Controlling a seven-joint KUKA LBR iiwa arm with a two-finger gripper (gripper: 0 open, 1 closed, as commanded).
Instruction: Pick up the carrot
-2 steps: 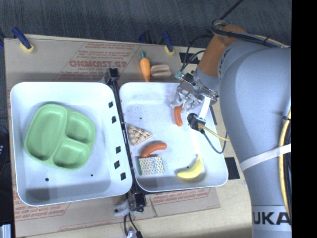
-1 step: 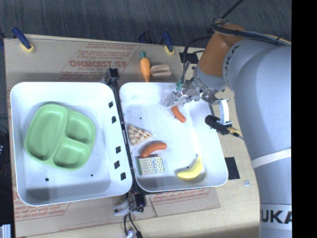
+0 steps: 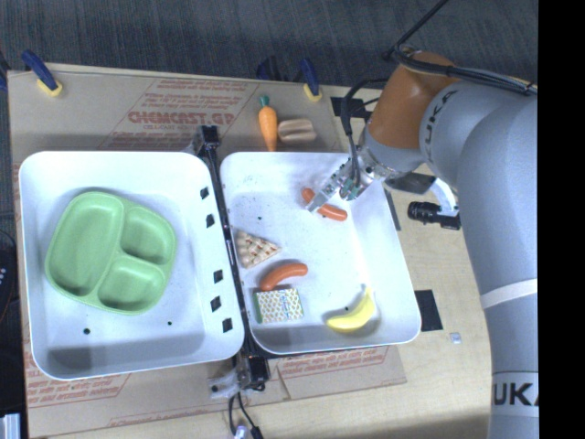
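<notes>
Pincer is low in the right bin, fingers right at a small orange-red piece; can't tell its state. Carrot lies on the table, up-left of the pincer beyond the bin rim, well apart.

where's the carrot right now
The carrot lies on the bench outside the bins, just above the right bin's top-left corner, beside a small brown bun-like item.

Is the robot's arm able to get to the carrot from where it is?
Probably yes. The carrot lies on the bench behind the right bin, with open space above it. The gripper hangs nearby inside that bin, over a small sausage.
</notes>
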